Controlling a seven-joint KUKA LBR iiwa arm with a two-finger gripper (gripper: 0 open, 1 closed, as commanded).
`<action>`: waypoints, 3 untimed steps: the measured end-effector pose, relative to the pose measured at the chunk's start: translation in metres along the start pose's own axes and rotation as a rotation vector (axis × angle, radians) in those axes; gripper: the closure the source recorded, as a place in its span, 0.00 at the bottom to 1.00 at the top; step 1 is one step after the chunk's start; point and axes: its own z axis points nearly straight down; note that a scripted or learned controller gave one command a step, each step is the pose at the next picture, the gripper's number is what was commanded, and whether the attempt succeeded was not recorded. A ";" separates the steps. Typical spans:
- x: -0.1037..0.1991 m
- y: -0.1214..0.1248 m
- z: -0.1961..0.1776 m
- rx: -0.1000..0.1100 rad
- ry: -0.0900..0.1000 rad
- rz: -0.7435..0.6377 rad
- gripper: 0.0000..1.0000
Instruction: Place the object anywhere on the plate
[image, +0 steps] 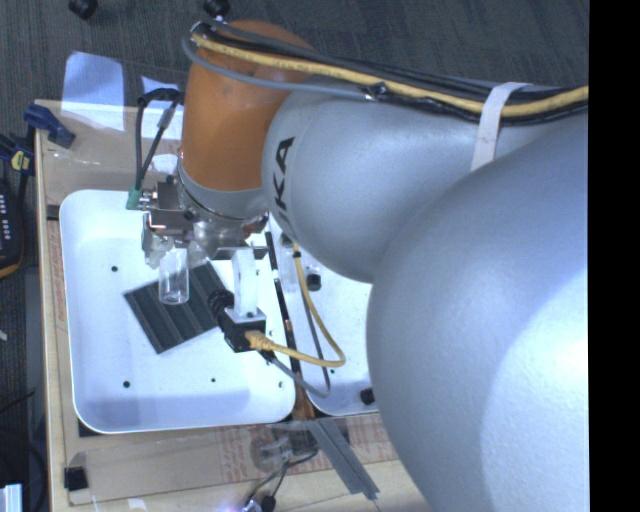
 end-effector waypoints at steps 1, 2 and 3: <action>0.019 0.038 -0.138 -0.004 -0.001 -0.582 1.00; 0.034 0.109 -0.102 -0.002 -0.003 -0.273 1.00; 0.039 0.057 -0.064 0.004 -0.004 0.220 1.00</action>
